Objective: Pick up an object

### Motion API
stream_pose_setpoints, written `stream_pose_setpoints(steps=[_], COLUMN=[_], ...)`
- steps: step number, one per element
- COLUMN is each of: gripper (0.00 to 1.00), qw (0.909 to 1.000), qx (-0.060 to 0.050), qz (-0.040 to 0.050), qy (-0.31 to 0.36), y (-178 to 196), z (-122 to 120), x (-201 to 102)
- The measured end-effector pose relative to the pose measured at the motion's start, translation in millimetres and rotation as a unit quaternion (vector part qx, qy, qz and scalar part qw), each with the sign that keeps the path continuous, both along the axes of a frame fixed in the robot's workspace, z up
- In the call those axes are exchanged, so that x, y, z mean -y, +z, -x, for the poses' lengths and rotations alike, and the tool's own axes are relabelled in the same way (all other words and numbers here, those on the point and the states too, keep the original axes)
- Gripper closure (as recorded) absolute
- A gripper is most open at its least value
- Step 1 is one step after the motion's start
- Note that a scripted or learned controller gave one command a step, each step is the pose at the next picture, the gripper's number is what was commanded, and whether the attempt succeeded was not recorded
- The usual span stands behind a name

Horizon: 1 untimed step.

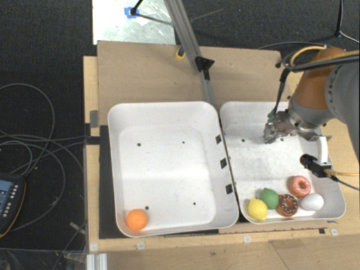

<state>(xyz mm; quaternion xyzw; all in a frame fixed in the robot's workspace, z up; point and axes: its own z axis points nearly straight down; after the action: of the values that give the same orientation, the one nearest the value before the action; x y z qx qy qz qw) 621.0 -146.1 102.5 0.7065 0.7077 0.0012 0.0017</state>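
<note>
My gripper hangs over the back part of the right bin, near its middle, with nothing visible between its fingers. Along that bin's front edge lie a yellow lemon, a green round fruit, a chocolate donut, a pink donut and a white egg. They sit well in front of the gripper and to its right. An orange ball rests alone in the front left corner of the left bin.
A grey pole slants across the bench behind the bins. Black clips sit on the rims where the two bins meet. Cables and a handheld pendant lie on the floor to the left.
</note>
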Motion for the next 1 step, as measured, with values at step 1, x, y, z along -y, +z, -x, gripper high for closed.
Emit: stream_pose_setpoints(steps=[1], gripper=[1.00], qw=[1.0000], qx=[0.002], qz=[0.0006], qy=[0.001], y=[63.3], z=[-7.7], x=[3.7])
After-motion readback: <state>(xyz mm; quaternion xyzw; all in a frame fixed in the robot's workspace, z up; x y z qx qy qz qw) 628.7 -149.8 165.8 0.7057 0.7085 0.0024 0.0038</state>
